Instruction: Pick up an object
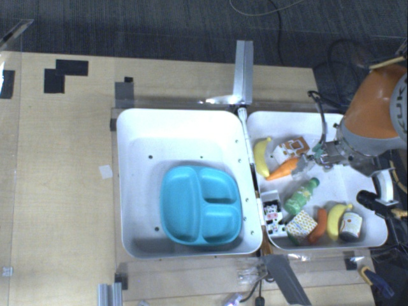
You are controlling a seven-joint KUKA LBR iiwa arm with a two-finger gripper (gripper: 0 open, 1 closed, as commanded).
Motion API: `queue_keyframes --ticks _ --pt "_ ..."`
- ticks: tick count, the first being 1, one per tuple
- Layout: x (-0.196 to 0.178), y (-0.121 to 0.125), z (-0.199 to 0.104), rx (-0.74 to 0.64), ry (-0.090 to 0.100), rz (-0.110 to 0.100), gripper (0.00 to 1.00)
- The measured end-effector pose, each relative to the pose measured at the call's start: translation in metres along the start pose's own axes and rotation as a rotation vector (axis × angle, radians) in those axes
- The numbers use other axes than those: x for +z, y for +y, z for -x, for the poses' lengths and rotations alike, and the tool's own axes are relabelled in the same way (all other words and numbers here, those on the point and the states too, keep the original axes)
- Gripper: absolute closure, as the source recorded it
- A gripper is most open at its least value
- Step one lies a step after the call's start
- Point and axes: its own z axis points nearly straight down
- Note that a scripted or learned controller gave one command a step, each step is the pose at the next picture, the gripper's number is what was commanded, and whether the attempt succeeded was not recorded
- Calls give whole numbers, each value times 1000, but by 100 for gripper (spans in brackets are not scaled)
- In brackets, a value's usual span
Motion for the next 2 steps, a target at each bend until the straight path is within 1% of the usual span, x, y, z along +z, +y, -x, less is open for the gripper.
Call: queue_keyframes --ticks 1,2 --pt "50 25 -31 -250 -5 10 0" --pt "-45 28 -57 -356 -2 4 0"
